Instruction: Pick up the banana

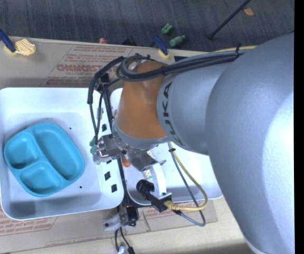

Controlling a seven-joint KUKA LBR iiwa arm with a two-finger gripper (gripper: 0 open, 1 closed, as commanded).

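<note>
My arm reaches in from the right, and its big grey body and orange band (139, 107) cover most of the right bin (207, 183). The gripper (133, 165) hangs low over the right bin's left side, close to the wall between the two bins. It is seen from above, under its mount and cables. What lies beneath the arm in the right bin is hidden.
A blue three-compartment plate (43, 157) lies in the left bin (14, 102). Both bins rest on a cardboard-covered bench (72, 62). Blue clamps (5, 38) hold its far edge. Small green items (173, 36) lie on the dark floor beyond. A yellow cable (191, 192) loops by the wrist.
</note>
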